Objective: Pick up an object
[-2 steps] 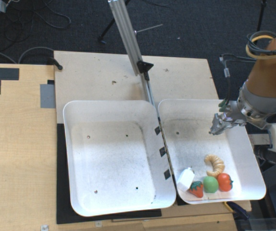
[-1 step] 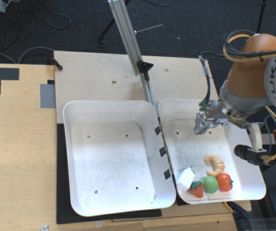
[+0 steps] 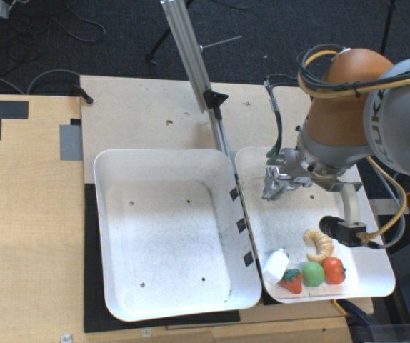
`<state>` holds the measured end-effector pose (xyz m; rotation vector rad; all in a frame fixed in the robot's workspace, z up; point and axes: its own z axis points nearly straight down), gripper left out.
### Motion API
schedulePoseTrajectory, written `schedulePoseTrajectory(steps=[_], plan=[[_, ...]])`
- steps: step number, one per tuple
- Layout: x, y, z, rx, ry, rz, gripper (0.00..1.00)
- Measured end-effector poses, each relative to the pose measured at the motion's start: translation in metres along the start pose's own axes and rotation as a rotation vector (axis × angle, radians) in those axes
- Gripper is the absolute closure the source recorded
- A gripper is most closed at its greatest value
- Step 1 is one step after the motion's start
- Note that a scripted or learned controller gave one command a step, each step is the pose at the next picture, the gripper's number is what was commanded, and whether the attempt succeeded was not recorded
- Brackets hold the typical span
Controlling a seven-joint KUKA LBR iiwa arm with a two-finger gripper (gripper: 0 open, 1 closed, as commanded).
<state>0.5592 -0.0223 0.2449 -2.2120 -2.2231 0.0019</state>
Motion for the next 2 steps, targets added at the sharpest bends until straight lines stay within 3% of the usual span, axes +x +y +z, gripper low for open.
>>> schedulePoseTrajectory(steps=[1,2], plan=[[0.054,-0.007,0.014,0.001,-0.001,0.001,1.00],[0.106,-0.021,0.005,0.000,-0.001,0.000,1.00]])
